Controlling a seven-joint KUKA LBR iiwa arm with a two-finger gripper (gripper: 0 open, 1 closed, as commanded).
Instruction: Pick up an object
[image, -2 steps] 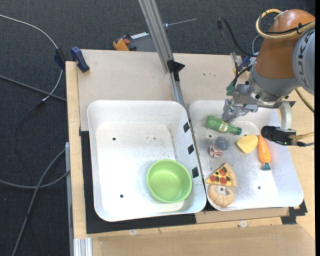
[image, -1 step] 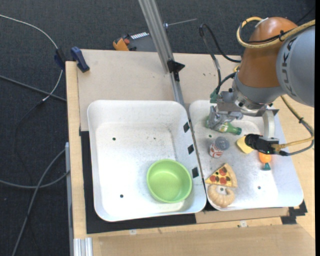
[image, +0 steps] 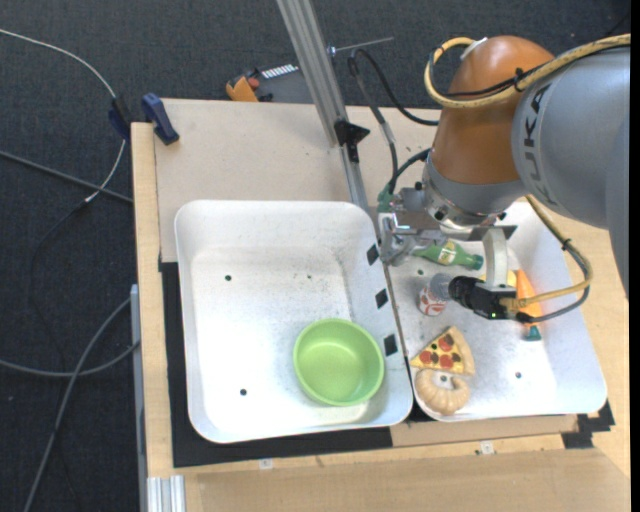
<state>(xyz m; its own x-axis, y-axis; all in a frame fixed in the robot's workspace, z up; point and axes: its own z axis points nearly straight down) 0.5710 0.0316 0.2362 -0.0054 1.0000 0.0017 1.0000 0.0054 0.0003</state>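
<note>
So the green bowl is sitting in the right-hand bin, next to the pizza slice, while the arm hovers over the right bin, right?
Not quite. The camera view shows the green bowl in the left bin, across the divider from the pizza slice. The rest holds: the arm is over the right bin.

Bench (image: 250, 150), bearing two bins side by side. Left bin (image: 250, 240): one bowl (image: 338, 361), upright, in the near right part, close to the wall shared with the right bin. Right bin (image: 570, 370): pizza slice (image: 444, 353) near the front left, with a doughnut (image: 443, 392) touching it on the near side, at the bin's front rim; a small can (image: 433, 298) behind the slice; a bottle (image: 452, 256) lying on its side behind the can; a carrot (image: 523, 290) to the right of both. Arm (image: 520, 120) over the rear of the right bin, above the bottle. Clamp (image: 160, 118) at the bench's far left corner.
</note>
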